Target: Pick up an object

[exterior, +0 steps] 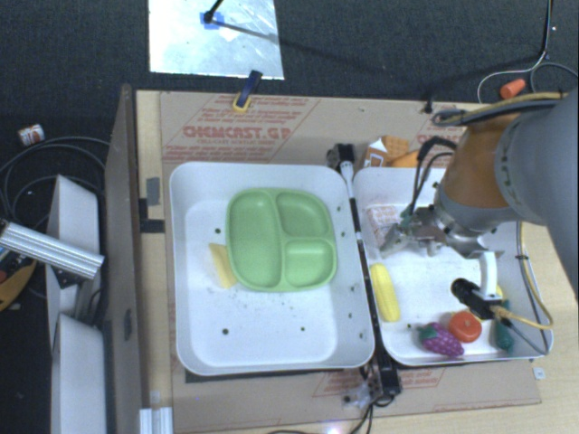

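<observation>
**Robot arm over the right of two white bins**

A grey arm (520,165) with an orange band reaches from the right over the right bin (412,351). Its gripper (412,233) hangs above the bin's upper left. Below lie a yellow corn cob (385,292), purple grapes (441,340), and an orange-red fruit (466,325). The left bin (194,333) holds a green divided plate (280,240) touching a pale yellow piece (221,265).

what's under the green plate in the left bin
A yellow piece pokes out from under the green plate at its left edge, lying on the left bin floor. How far it runs beneath is hidden.
</observation>
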Tool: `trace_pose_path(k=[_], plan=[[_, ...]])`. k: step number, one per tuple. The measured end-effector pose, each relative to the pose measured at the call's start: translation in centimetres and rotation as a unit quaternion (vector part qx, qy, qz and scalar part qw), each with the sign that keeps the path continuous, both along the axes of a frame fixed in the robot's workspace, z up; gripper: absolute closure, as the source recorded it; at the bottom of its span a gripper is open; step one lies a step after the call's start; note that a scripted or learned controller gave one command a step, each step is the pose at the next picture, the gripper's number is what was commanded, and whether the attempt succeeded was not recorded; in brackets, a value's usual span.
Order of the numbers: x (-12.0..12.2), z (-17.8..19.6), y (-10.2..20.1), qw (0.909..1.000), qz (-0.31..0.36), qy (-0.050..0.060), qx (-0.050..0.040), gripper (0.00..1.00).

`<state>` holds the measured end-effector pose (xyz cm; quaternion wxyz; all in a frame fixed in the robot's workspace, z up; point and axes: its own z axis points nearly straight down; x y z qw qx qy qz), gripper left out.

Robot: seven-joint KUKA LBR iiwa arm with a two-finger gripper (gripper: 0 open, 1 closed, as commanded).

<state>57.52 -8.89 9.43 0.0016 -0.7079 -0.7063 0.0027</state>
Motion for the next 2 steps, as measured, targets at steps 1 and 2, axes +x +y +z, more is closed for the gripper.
trace_pose_path(k=[1, 2], plan=[[7.1, -0.9, 0.4, 1.0000, 0.004, -0.006, 0.0006, 0.00], [7.1, 0.2, 0.4, 1.0000, 0.005, -0.006, 0.0003, 1.00]])
